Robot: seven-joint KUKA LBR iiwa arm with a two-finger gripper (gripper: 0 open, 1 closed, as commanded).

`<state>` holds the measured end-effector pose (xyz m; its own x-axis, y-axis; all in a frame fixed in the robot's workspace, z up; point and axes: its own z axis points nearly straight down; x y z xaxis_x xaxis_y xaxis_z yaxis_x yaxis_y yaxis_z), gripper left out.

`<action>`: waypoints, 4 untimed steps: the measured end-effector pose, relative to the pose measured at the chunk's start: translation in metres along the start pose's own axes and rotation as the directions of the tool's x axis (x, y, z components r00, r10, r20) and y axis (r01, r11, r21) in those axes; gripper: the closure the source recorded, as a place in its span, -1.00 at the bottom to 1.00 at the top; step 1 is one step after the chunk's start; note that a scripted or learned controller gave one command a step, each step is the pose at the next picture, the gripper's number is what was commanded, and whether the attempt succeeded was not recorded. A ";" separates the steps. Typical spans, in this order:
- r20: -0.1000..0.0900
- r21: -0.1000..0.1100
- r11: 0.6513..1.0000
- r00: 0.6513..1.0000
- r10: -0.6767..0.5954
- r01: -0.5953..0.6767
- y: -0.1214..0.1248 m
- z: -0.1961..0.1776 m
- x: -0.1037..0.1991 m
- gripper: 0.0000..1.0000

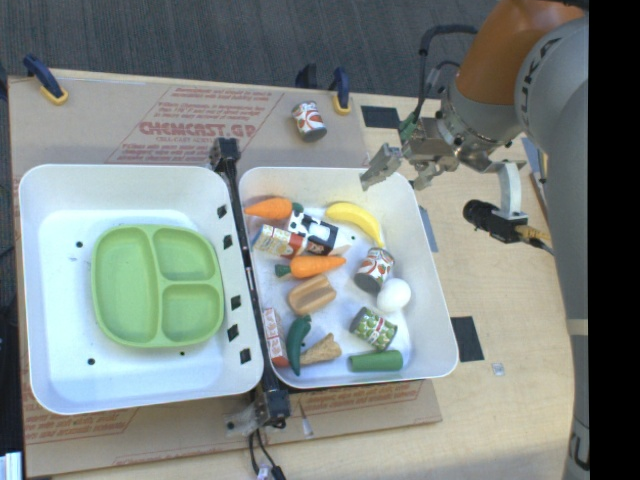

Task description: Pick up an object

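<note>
The right bin (pixel 432 298) holds several toy foods: a yellow banana (pixel 356 220), two carrots (pixel 268 208) (pixel 318 265), a white bottle (pixel 300 236), a bun (pixel 311 294), a white egg (pixel 393 295), two small cans (pixel 375 266) (pixel 373 328), a green pepper (pixel 297 338) and a green cucumber (pixel 376 361). My gripper (pixel 402 168) hovers above the bin's far right corner, just up and right of the banana. It is open, and nothing sits between its fingers (pixel 377 166).
The left bin (pixel 40 268) carries a green divided plate (pixel 157 285). A small can (pixel 309 120) lies on the cardboard behind the bins. Clamps (pixel 45 78) (pixel 340 88) stand along the board's far edge. The arm's cables (pixel 505 220) hang right of the bin.
</note>
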<state>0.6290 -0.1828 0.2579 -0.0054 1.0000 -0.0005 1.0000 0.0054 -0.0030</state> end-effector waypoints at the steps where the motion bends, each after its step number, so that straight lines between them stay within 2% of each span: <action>1: 0.000 0.000 1.000 1.000 0.000 0.000 0.000 0.000 0.000 -1.00; 2: 0.000 0.002 1.000 1.000 -0.001 0.001 -0.071 0.155 -0.008 -1.00; 3: 0.001 0.001 1.000 1.000 -0.006 0.006 -0.069 0.144 -0.008 1.00; 4: 0.000 -0.003 1.000 1.000 0.001 -0.001 -0.138 0.050 -0.010 1.00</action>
<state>0.4908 -0.1932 0.2078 -0.0045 1.0000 -0.0004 1.0000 0.0045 0.0002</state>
